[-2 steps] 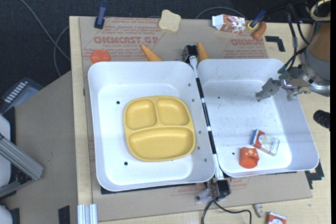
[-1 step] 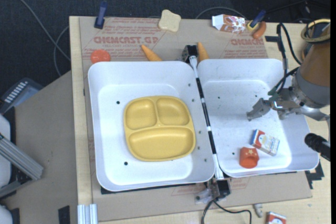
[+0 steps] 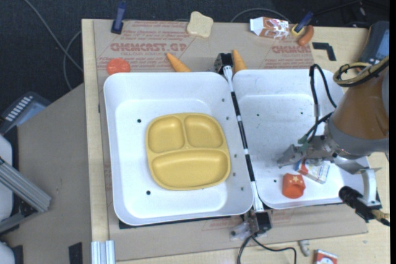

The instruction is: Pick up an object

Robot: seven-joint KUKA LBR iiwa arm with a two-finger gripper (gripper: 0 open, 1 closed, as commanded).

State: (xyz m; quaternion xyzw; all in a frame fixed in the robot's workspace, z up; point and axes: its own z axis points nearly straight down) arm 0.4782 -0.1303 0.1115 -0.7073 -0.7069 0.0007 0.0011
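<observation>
Camera view — gripper [image 3: 301, 157] sits low in the right bin [image 3: 272, 102], jaw state I can't tell, orange toy [image 3: 293, 185] just beside at its 6 o'clock with a small packet [image 3: 317, 171] adjacent — I'd expect a miss or wrong-item grab.

Left board sheet [image 3: 145, 46]: red print, "CHEMCAST GP", with a smaller line above it too fine to read.
Right board sheet [image 3: 286, 49]: the same red print, partly covered, only "CHEMCAST" can be made out.
</observation>
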